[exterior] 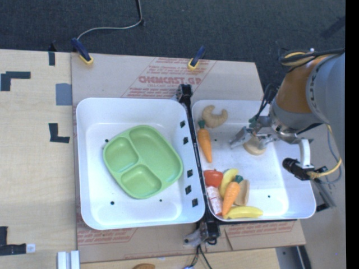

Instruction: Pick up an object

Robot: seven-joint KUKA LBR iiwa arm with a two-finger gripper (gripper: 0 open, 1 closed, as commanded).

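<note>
Hard to make out at the right bin's [282,179] middle: gripper [251,140] low over a tan round object [257,147], partly covering it from the far side. Jaw state impossible to tell, and no telling whether the tan piece is gripped or merely lying beneath. Grey arm [331,91] with its orange band [295,91] reaching in over the bin's right edge, cut off at the picture's side. Black and yellow cabling [305,171] looping past the same edge.

Near the bin's far left corner, a curled beige pastry [215,116]; just beside it, along the left edge, a carrot [205,144]. Crowded into the near left corner, touching and overlapping: a red tomato [212,177], a banana [228,179], a second carrot [230,198], a small red-and-white bottle [213,198] of unreadable label, a brown slice [243,192] half hidden, and a yellow piece [244,212] along the near edge.

In the left bin [90,150], a green divided plate [143,160], turned askew at centre.

Underneath both bins, printed cardboard [162,80], pinned at its far edge by two blue-and-yellow clamps [82,51]. Pale wooden bench [33,178] to the left, marked with black tape [56,133]. Beyond the far edge, dark carpet [224,15] and a thin trailing cable [120,26].
</note>
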